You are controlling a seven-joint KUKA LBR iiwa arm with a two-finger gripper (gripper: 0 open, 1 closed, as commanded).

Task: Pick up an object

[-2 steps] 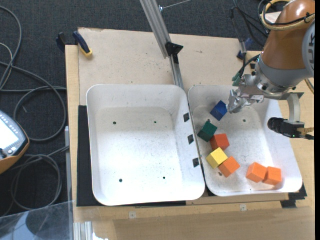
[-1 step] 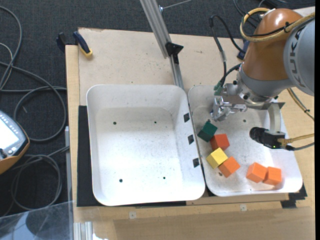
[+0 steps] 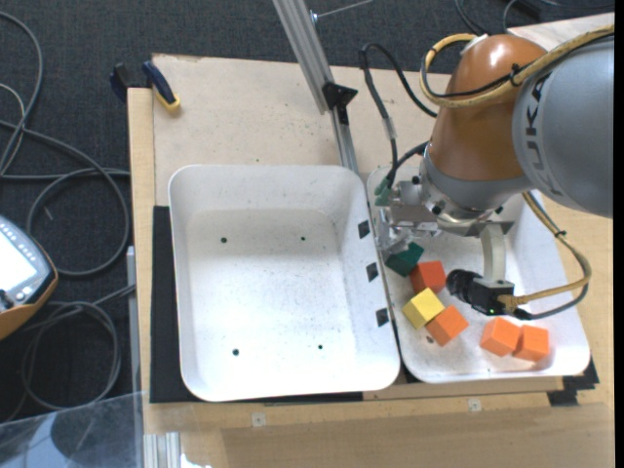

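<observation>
I am looking down at a wooden bench (image 3: 244, 115) standing on dark carpet (image 3: 68, 27) with loose cables trailing over it. 2 white bins are sitting side by side; I am taking the right bin (image 3: 565, 344) as my landmark. Part of the letters "KUKA" is showing on the grey arm (image 3: 570, 115). Inside the right bin, near its left wall, a dark green block (image 3: 404, 259) is lying just below the gripper (image 3: 398, 224); I cannot tell how its claw stands. Orange blocks (image 3: 517, 339) and a yellow block (image 3: 424, 306) are lying nearer its front.

Bright even light, soft shadows (slight overall blur)
</observation>
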